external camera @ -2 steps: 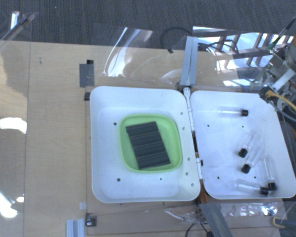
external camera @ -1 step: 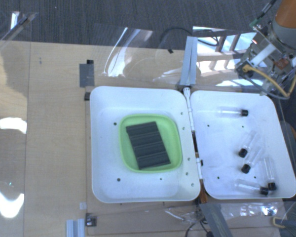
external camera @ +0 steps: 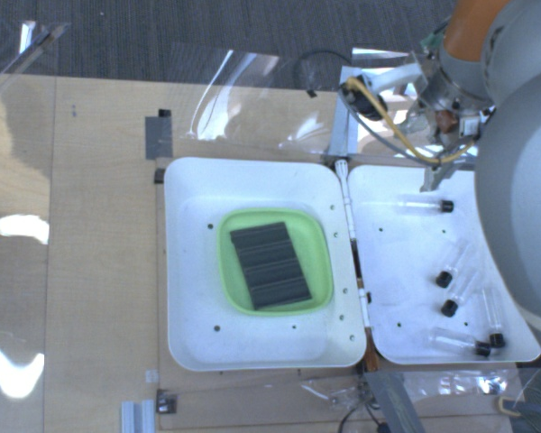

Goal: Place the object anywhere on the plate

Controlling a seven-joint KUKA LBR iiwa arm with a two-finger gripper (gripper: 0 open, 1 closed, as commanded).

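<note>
With the gripper (external camera: 430, 180) in the upper right, its state not discernible, a clear black-capped tube (external camera: 421, 206) should be grasped mid-body, then lowered onto the green plate (external camera: 320, 251).

Two white bins (external camera: 252, 174) side by side; one green plate (external camera: 230, 242); one dark ridged block (external camera: 269, 265); four clear black-capped tubes (external camera: 424, 206).

Pale wooden worktop (external camera: 81, 269) carrying two shallow white bins side by side: left bin (external camera: 189, 332), right bin (external camera: 388, 242), edges touching at centre.
</note>
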